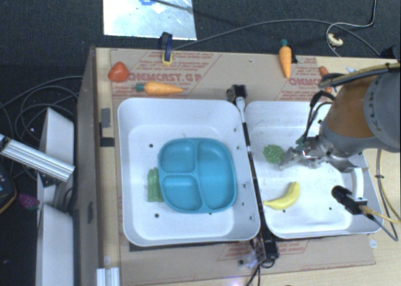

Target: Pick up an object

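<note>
In the right bin (294, 112) a small green bumpy object (273, 153) lies near the left wall, and a yellow banana (283, 197) rests lower down. My gripper (290, 158) hangs low just right of the green object, its metal fingertips close to it. The grey arm with its orange band (351, 112) reaches in from the right. A green block (153, 185) lies in the left bin (182, 115), against the left side of a blue divided plate (196, 175).
On the cardboard behind the bins lie two carrots (160, 88) (286, 59) and a red tomato-like piece (118, 72). A black clamp (238, 95) sits at the top of the divider between the bins. Cables trail right of the right bin.
</note>
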Controlling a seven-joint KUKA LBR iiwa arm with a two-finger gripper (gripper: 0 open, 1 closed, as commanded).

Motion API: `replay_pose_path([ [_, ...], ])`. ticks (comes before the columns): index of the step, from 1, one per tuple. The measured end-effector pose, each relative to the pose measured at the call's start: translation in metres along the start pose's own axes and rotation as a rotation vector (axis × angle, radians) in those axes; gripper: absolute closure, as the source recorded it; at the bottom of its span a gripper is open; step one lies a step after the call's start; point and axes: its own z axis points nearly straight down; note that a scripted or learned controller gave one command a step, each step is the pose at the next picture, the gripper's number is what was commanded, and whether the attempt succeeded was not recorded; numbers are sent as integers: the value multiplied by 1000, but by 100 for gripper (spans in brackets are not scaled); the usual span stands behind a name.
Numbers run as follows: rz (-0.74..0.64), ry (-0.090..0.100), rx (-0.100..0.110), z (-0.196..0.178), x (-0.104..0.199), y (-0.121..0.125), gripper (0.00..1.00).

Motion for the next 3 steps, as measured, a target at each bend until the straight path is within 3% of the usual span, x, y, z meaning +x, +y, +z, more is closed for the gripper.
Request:
replay_pose_path([
  [1, 0, 2, 3, 0, 30, -46, 0],
  [2, 1, 2, 3, 0, 38, -75, 0],
  [3, -1, 3, 0, -11, 38, -74, 100],
])
